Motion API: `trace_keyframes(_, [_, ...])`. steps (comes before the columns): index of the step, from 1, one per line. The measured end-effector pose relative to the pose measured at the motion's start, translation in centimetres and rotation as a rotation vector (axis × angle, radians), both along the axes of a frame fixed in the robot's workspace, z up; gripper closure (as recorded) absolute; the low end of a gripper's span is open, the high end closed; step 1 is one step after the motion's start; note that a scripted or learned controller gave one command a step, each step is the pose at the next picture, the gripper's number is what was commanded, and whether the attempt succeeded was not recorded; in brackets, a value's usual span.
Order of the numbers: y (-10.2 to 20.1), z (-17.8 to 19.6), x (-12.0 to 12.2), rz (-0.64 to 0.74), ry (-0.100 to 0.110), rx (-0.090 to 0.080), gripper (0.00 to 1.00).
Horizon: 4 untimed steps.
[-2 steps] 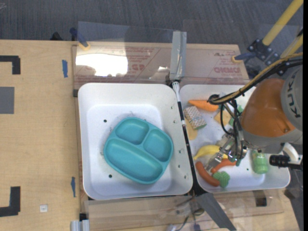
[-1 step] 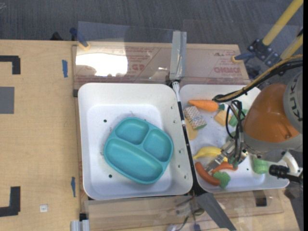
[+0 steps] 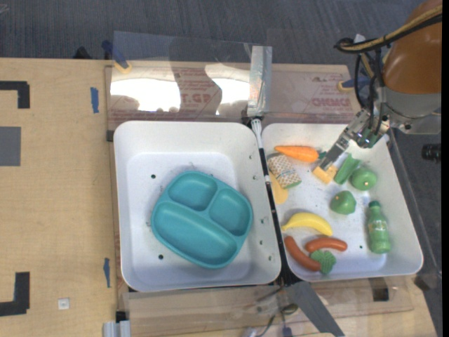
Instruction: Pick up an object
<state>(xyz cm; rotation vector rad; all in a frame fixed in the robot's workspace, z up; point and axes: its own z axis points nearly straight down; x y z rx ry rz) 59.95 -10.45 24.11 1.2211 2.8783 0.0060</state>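
My gripper (image 3: 338,152) hangs over the back of the right bin (image 3: 407,258), reaching in from the orange-banded arm (image 3: 414,55) at the upper right. Its tip sits just above a small yellow block (image 3: 324,173), with a green elongated vegetable (image 3: 345,169) right beside it. An orange carrot (image 3: 297,153) lies to the left of the tip. Whether the tip touches the block is not clear, and nothing is seen lifted.
The right bin also holds a patterned waffle-like piece (image 3: 284,170), two green round fruits (image 3: 363,180) (image 3: 343,202), a green bottle (image 3: 377,227), a banana (image 3: 309,222), two red sausages (image 3: 327,244) and broccoli (image 3: 323,260). A teal divided plate (image 3: 203,218) lies in the left bin (image 3: 133,146).
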Motion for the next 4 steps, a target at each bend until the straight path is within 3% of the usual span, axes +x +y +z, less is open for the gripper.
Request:
trace_keyframes(1, [-0.1, -10.7, 3.6, -0.046, 0.025, 0.003, 0.0])
trace_keyframes(2, [-2.8, -15.3, 5.6, -0.065, 0.009, 0.001, 0.0])
trace_keyframes(3, [-2.7, -13.9, 5.9, -0.061, -0.002, -0.004, 1.0])
trace_keyframes(4, [4.8, -5.0, 6.6, -0.166, 0.001, 0.006, 1.0])
